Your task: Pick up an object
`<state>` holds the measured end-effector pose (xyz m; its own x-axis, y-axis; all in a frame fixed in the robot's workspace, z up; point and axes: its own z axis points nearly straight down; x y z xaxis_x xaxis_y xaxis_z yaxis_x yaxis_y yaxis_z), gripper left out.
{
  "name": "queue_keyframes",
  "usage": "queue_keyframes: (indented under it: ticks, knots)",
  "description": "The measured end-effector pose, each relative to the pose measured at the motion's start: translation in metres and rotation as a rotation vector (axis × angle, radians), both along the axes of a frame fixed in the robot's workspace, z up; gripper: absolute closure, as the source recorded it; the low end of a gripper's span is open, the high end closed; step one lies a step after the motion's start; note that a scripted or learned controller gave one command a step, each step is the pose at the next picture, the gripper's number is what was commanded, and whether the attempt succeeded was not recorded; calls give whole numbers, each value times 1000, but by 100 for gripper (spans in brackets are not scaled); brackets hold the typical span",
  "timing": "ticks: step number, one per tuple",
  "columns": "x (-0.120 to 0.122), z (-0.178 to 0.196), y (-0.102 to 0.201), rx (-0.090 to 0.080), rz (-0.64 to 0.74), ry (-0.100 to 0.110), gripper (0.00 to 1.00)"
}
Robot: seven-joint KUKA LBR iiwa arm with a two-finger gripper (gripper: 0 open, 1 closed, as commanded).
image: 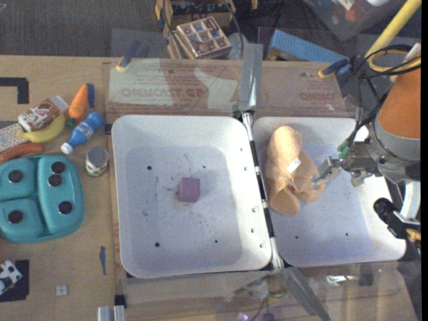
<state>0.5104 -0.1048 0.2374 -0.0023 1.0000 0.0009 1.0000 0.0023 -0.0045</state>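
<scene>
- The counter [60, 259] carried two shallow white bins side by side, the left bin [134, 146] and the right bin [348, 239], meeting along a grey centre seam.
- A tan, soft-looking lumpy object [287, 169] lay in the left part of the right bin, close to the seam, its long axis running up and down the view; a small white tag showed on its right side.
- A small purple block [188, 189] sat alone near the middle of the left bin, well apart from the tan object.
- The arm, grey with an orange band [404, 105], reached in from the right over the right bin.
- The jaws [326, 173] sat at the tan object's right edge, a thin metallic finger [328, 168] touching or just beside it near the tag.
- How far the jaws were open could not be told, and nothing could be seen between the fingers.
- On the counter left of the bins lay a teal compartment tray [40, 196], a small can [97, 160], a blue-and-white bottle [83, 132], a toy carrot [79, 100] and a banana [41, 132].
- A box with a patterned top [202, 37] stood beyond the bins.
</scene>
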Motion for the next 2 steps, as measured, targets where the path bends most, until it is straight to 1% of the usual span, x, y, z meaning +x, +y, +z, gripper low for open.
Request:
queue_keyframes:
  ticks: [1, 2]
  knots:
    - [54, -148, 1, 0, -103, -12, 0]
    - [56, -139, 0, 0, -106, -16, 100]
